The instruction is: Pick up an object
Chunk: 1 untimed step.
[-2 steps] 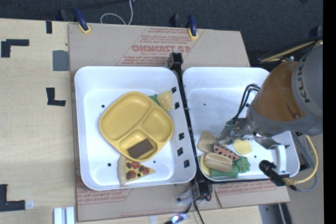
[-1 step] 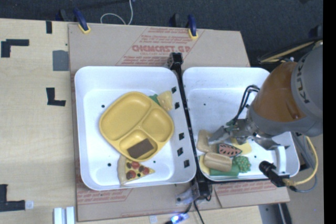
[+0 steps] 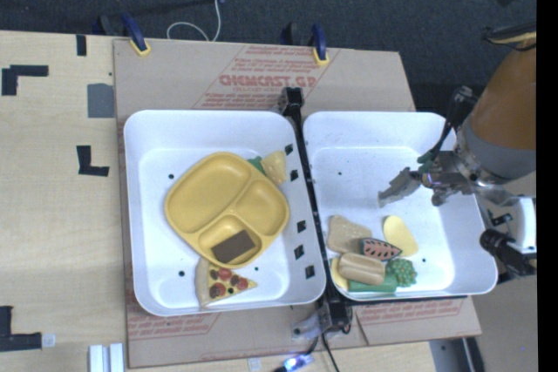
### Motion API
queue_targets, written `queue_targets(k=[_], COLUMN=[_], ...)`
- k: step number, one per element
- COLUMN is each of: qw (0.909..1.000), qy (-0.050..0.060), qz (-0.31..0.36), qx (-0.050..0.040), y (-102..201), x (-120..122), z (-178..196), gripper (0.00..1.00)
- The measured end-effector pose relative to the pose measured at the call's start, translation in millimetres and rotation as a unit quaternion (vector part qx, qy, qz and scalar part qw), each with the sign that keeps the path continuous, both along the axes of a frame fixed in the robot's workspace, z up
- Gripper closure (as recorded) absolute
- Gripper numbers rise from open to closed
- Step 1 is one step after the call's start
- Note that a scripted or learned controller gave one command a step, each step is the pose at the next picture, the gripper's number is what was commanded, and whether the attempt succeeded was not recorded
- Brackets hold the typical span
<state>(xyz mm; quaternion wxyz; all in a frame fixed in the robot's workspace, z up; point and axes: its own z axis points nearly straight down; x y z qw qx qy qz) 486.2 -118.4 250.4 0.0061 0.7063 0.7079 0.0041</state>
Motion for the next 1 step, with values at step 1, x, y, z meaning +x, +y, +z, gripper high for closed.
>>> queue_targets(k=[1], qw=[0.9999], qy=[0.014], qz=[-0.003], qx=[0.002], y=[-49.0], x=[3.2], z=[-132.6], gripper=[0.0])
